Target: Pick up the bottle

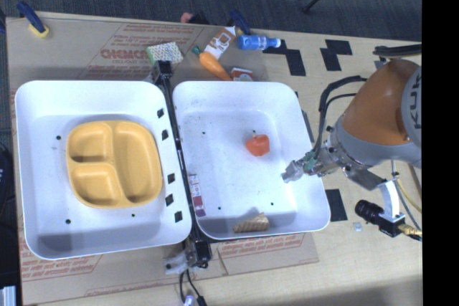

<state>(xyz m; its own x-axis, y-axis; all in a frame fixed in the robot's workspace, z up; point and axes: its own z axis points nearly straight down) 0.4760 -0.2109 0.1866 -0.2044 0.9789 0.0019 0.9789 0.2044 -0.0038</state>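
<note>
Bottle (258,43) lies on counter (358,254) beyond right bin's (215,93) far edge, beside orange carrot-like item (214,66). Pincer (295,171) over bin's right edge, apparently holding nothing; finger state unclear, cannot tell.

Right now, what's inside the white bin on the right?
Inside the right bin lie a small red-orange object near the middle and a tan, cone-like piece by the near wall. The hand hangs over its right edge, covering a bit of floor.
</note>
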